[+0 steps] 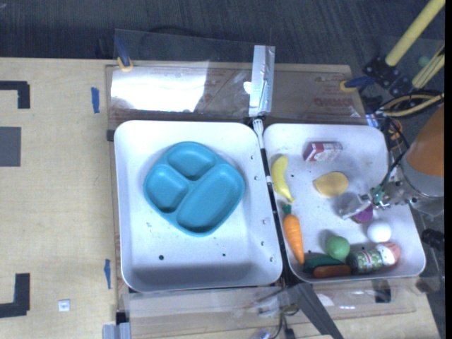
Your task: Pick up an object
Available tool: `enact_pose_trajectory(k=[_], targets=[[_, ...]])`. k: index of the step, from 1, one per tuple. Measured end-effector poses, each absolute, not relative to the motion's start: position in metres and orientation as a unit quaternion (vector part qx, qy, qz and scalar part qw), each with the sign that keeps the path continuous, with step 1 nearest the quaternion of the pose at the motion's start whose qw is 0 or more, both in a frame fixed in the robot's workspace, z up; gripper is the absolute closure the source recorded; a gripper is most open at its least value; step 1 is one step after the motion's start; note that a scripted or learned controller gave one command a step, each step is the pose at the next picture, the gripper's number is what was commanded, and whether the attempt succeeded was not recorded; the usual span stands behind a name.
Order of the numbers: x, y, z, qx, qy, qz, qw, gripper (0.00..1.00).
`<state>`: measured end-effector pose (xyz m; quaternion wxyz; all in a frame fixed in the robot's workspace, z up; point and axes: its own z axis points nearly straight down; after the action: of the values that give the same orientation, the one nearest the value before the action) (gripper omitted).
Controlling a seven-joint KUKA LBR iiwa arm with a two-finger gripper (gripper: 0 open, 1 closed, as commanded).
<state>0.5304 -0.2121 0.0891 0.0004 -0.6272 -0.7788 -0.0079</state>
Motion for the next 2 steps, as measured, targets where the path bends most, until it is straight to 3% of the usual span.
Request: enact_pose_trajectory(k=[1,2], targets=[[0.530,-0.217,0.099,-0.630,-0.777,-0.0056,-0.004,1.00],[0.587,-0.162,0.183,-0.603,-0.797,-0.0027,-0.004,1.00]])
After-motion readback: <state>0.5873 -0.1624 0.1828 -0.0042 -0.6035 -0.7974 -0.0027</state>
